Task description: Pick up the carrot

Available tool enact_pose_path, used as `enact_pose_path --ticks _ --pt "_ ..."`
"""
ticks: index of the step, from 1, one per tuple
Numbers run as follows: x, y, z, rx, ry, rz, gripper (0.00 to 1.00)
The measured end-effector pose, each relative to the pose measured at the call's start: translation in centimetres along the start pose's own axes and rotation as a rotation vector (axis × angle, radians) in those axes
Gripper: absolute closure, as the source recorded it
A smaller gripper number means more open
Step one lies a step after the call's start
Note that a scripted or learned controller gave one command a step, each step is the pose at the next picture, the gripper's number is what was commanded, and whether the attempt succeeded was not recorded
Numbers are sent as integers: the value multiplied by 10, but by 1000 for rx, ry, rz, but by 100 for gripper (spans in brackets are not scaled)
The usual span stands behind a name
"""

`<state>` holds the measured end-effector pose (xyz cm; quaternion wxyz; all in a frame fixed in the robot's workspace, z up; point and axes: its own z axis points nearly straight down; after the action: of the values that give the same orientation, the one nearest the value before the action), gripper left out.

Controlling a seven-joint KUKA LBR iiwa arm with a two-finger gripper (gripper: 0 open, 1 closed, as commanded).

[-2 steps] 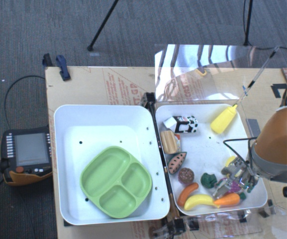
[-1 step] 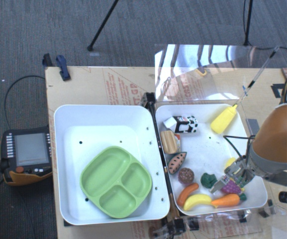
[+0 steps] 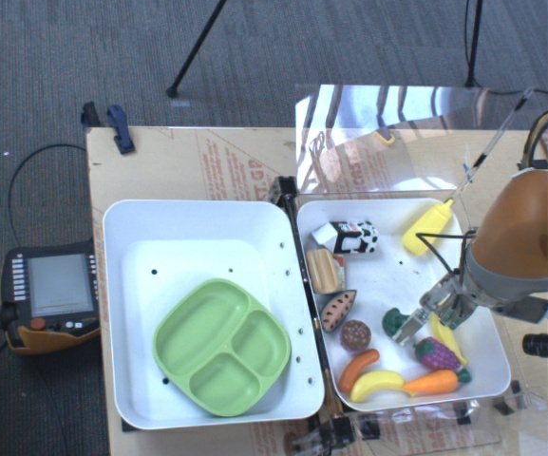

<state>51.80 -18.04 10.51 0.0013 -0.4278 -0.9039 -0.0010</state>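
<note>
Overhead: dark ribbed carpet (image 3: 84, 55), tripod legs (image 3: 202, 41) splayed across it, a pale board bench (image 3: 198, 160) printed with red lettering. Two shallow white bins side by side, glossy plastic with rounded corners. Left bin (image 3: 141, 226): a lime-green divided plate (image 3: 221, 346), smooth, three compartments, turned at a slant. Right bin (image 3: 402, 402): a scatter of small toy foods. Grey arm with orange band (image 3: 519, 226) reaching in from the right, gripper (image 3: 414, 329) low over the bin's middle, jaws narrowly parted just beside a dark green round piece (image 3: 394, 321), nothing visibly between them. Carrot (image 3: 433, 383), orange and tapered with a green tip, lying near the front wall, between a curved yellow banana (image 3: 378, 384) and a knobbly purple piece (image 3: 437, 354). Also a yellow bottle (image 3: 428, 228), a black-and-white cow (image 3: 354, 237), a tan striped block (image 3: 324, 270), a watermelon wedge (image 3: 338, 309), a brown round piece (image 3: 354, 333), an orange-red sausage shape (image 3: 358, 367). Handheld pendant (image 3: 50, 294) with grey screen on the floor, left.
</note>
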Motion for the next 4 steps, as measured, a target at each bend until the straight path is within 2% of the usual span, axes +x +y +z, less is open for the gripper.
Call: enact_pose_path --ticks 1,2,3,4 --pt "29 -28 17 -1 -3 -406 0" --pt "15 -37 16 -7 -8 -680 0" --pt "15 -37 7 -9 -7 -671 100" --pt "15 -37 8 -9 -6 -668 0"
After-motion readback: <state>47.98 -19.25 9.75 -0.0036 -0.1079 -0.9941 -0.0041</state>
